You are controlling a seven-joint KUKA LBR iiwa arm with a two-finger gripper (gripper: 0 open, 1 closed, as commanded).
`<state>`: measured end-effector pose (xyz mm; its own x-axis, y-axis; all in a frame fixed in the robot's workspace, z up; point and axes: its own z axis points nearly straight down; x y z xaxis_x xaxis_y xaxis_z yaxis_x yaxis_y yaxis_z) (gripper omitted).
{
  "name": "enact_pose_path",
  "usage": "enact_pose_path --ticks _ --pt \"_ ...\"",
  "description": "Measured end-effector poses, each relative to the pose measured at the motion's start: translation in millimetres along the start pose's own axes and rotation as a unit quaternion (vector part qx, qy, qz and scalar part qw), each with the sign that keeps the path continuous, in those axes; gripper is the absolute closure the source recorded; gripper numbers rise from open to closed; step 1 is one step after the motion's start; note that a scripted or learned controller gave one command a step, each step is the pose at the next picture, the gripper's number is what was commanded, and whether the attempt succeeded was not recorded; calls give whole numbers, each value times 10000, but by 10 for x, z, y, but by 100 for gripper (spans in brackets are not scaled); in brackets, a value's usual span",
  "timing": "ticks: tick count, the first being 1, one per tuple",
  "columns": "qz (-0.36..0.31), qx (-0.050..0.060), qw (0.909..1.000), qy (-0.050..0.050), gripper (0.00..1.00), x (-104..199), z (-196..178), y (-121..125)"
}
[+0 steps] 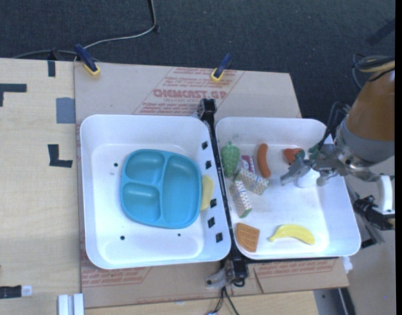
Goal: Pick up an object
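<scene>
Two white bins sit side by side on a brown cardboard sheet (181, 94). The left bin (99, 195) has a blue plate (160, 188) with three parts in it. A small yellow thing (207, 192) peeks out at the plate's right edge, next to the wall between the bins.

The right bin (335, 222) holds the toys. A green toy (230, 156) lies near the top left of this bin. Just beside it is an orange sausage (263, 160), standing almost straight up and down in the picture. A small red thing (292, 154) lies to the right of the sausage. Two shiny wrapped packets (245, 189) rest below the green toy. A waffle-like orange square (247, 236) sits near the bottom wall, and a yellow banana (292, 234) lies to its right.

The grey arm (372, 126) comes in from the right. Its gripper (305, 173) hangs over the right side of the right bin, just below the red thing. It looks blurry, so I cannot tell how it is set or if it touches anything.
</scene>
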<state>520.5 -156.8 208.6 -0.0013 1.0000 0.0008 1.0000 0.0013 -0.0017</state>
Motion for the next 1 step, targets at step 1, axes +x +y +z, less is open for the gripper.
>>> enact_pose_path --ticks 1 --pt "-4 5 10000 0 0 427 625 580"
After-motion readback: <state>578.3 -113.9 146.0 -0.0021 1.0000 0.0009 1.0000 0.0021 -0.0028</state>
